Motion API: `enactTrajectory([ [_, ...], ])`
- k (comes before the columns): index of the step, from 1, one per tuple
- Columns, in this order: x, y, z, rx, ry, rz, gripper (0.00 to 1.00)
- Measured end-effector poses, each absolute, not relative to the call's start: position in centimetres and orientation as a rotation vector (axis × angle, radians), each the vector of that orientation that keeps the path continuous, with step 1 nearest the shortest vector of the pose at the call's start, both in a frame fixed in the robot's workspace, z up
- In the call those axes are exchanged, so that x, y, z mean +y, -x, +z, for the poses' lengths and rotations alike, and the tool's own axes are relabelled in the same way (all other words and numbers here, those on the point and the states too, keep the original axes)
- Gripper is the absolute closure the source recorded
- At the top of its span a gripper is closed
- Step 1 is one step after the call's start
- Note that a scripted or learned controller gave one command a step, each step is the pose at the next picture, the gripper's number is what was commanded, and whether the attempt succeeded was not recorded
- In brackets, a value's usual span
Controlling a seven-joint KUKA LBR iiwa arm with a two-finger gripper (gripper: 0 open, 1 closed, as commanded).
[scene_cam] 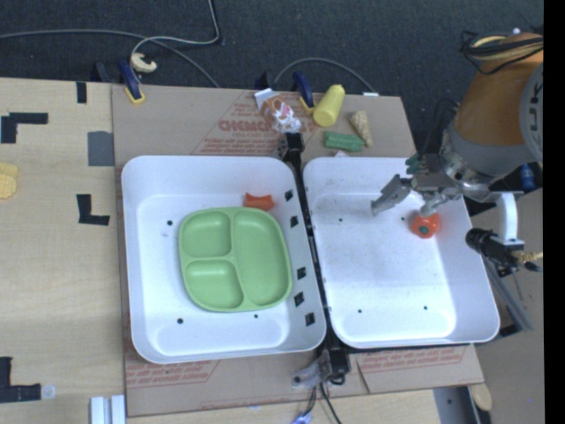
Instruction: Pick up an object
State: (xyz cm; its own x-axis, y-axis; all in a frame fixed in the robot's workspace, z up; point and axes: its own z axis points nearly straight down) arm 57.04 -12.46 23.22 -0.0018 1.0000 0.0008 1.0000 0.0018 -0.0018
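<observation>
Right bin [388,316] at frame centre-right. Pincer [413,198] hanging over its upper right part, spread wide, gripping nothing. Small orange toy [425,226] lying just below one finger; probably light, hard, rounded, apt to roll; best pinched across its middle.

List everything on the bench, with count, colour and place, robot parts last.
bins: 2, white, side by side on the bench
divided plate: 1, green, left bin
small piece: 1, orange, left bin above the plate
small round object: 1, orange-red, right bin under the gripper
yellow object: 1, behind the bins
green object: 1, behind the right bin
arm: 1, grey and orange, right side
gripper: 1, grey, open, above the right bin
</observation>
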Motion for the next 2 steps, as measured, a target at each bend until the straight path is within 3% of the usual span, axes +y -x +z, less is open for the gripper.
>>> enactTrajectory([
  [1, -16.9, -64.5, 18.5, -2.221, 2.22, 0.004, 0.0],
  [2, -22.4, -64.1, 18.0, -2.222, 2.222, 0.004, 0.0],
])
